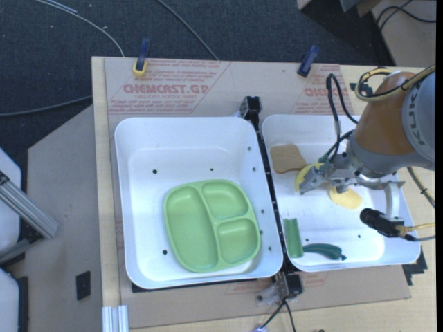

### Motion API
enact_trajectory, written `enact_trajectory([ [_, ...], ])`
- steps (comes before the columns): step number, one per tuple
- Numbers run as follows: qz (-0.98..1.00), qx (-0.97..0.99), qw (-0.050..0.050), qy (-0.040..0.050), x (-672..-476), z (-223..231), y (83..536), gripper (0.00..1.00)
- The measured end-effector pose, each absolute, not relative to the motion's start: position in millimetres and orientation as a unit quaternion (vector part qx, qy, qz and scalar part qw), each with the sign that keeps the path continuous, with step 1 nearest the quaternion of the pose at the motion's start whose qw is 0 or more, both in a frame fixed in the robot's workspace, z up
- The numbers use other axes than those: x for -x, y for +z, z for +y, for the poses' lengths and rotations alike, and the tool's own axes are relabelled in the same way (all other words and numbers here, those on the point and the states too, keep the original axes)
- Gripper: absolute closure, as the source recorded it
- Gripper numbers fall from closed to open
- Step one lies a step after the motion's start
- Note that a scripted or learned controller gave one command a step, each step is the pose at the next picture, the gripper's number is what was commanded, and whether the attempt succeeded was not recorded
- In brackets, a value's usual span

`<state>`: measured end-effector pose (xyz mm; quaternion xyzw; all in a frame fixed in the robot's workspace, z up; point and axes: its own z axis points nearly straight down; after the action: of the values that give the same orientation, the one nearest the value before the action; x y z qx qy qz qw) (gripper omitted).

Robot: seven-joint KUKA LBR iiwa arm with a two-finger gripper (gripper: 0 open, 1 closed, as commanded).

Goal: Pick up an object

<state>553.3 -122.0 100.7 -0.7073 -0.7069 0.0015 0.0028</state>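
Glossy plastic tray (pixel 208 227), smooth white bins (pixel 131 185)

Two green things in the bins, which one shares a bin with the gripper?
The small green tool, lying along the right bin's front edge, below the gripper. The divided green tray lies in the left bin.

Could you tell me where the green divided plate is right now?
The green divided plate lies in the left bin, toward its near right corner, beside the divider from the right bin.
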Motion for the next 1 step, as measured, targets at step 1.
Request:
enact_trajectory([
  [1, -0.707, 0.708, 0.000, 0.0000, -554.3, -122.2, 113.7, 1.00],
])
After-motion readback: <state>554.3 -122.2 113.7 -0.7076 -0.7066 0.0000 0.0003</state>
